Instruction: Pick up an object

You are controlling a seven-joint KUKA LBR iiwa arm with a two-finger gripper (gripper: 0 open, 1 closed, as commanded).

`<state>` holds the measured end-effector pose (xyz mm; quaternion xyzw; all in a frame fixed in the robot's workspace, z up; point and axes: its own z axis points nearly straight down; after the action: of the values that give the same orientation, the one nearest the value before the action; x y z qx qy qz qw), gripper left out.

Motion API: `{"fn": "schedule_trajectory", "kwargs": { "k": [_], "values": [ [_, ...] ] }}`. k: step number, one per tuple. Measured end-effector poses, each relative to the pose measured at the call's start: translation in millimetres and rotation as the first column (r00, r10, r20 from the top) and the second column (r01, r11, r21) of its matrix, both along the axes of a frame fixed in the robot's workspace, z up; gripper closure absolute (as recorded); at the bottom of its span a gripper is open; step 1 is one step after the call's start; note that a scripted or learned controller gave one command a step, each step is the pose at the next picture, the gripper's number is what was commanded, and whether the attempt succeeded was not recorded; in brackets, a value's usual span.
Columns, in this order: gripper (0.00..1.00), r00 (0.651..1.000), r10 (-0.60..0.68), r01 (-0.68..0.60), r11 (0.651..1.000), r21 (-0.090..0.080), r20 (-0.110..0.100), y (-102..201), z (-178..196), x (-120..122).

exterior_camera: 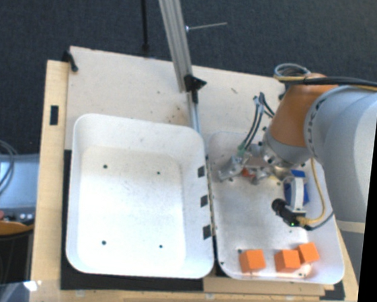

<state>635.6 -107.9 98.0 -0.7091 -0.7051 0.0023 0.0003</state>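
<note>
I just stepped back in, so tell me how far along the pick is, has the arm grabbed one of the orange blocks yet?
Not yet. Done: the arm has reached into the right bin. In hand: nothing visible; the gripper sits near that bin's far left side, away from the blocks. Left: all three orange blocks lie along the near edge, so moving over one, closing on it and lifting remain.

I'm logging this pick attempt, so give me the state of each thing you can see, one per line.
Three orange square blocks: lying in a row along the right bin's near edge, not gripped.
Right shallow white bin: holding the blocks.
Left shallow white bin: resting flat beside the right bin.
End effector: over the right bin's far end, apart from the blocks.
</note>
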Motion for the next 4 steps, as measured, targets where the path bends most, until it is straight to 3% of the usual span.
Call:
{"fn": "schedule_trajectory", "kwargs": {
  "k": [1, 4],
  "values": [
    [1.0, 1.0, -0.005, 0.005, 1.0, 0.002, 0.008, 0, 15, 2],
    [1.0, 1.0, 0.011, -0.011, 1.0, 0.002, 0.012, 0, 176, 13]
  ]
}}
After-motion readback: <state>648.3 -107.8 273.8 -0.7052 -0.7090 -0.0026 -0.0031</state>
